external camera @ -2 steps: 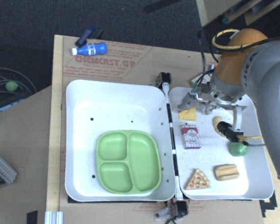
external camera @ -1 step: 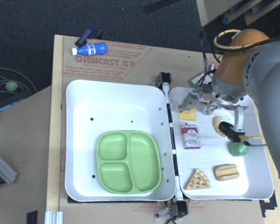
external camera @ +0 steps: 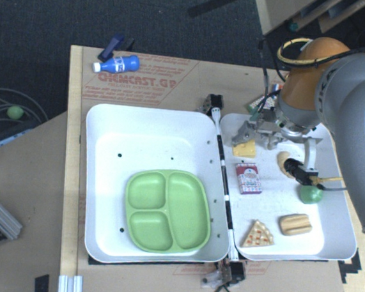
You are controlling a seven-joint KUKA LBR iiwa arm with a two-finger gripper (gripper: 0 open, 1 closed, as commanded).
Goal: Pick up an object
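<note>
pizza slice (external camera: 259,235) and bread roll (external camera: 294,223) lie low in the right bin (external camera: 333,248), loose and apart, likely so each can be taken singly. gripper (external camera: 260,134) sits at upper right over a yellow block (external camera: 245,149), apparently lined up for it. green divided plate (external camera: 166,210) fills the left bin (external camera: 103,166).
</note>
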